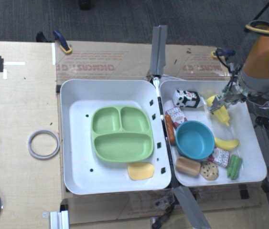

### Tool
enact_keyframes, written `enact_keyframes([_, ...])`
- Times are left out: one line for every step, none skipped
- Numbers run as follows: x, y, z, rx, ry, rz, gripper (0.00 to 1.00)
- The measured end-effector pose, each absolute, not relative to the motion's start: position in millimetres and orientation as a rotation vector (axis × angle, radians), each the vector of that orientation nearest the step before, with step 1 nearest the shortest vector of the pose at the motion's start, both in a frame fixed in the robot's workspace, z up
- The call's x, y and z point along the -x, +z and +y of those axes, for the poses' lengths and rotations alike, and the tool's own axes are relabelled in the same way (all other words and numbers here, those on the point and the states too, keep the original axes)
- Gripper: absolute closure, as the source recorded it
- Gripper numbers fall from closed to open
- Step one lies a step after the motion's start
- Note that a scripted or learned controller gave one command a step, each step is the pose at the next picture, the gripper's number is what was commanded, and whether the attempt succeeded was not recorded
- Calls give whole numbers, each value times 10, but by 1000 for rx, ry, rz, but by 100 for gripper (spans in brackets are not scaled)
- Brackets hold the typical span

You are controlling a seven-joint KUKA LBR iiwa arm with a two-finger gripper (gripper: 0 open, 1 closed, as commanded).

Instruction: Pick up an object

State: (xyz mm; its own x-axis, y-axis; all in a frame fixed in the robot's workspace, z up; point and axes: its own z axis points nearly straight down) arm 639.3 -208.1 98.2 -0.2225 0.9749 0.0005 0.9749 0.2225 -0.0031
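Arm enters from the right; orange band at the upper right edge. The tool (219,106) sits low over the far part of the right bin (253,173), right at a small yellow object (222,114) lying near the bin's far right wall. Contact or a near miss: cannot tell. Whether the tool is open or closed is too small and dark to judge.

Right bin is crowded. Blue bowl (194,140) in the middle, banana (226,143) just to its right, black-and-white carton (187,98) at the far end, a red packet (175,114) and a carrot-like piece (170,129) along the left wall. Near edge: brown block (188,166), cookie (209,171), green pepper (234,166).

Left bin (72,128) holds a green divided plate (122,133) and a yellow sponge-like piece (140,171) at its near edge. Grey ring (44,143) lies on the table (19,104), well apart to the left.

Judgement: the yellow object is the likely target; it lies with open floor around it, away from the clutter near the bowl, so a straight descent looks easy. Its closeness to the wall may crowd one side of the tool.
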Motion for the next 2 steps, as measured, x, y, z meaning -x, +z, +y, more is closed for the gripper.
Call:
enact_keyframes([-6414, 1295, -2223, 1913, 2, -2493, 100])
enact_keyframes([-6299, 2250, -1668, 1981, 3, -2436, 100])
